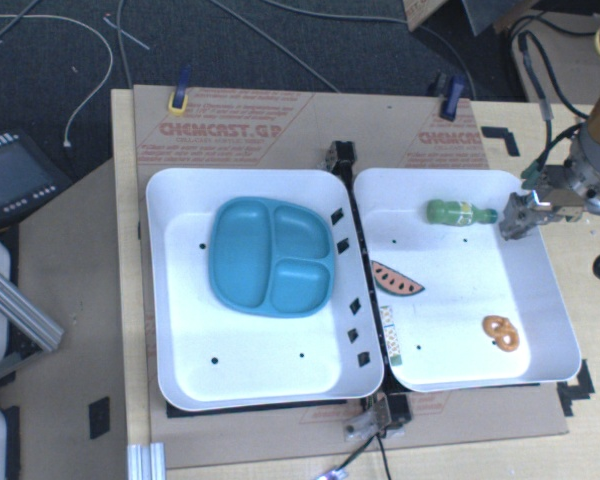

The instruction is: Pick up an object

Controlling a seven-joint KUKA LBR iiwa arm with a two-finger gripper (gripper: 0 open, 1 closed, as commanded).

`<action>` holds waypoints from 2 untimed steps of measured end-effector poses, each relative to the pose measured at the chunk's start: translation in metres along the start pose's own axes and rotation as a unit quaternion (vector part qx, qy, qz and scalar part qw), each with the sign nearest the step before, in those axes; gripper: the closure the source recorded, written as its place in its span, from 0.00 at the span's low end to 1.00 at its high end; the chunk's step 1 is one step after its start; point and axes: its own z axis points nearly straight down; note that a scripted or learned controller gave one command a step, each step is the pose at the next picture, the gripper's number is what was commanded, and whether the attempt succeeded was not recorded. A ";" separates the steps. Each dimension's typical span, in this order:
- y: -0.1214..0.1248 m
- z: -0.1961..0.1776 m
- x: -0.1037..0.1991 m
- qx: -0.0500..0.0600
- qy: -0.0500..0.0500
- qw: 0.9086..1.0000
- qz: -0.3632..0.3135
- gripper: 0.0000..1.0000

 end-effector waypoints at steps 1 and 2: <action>-0.005 0.011 0.057 0.005 0.002 1.000 -0.002 1.00; -0.003 0.027 0.107 0.005 0.002 1.000 -0.002 1.00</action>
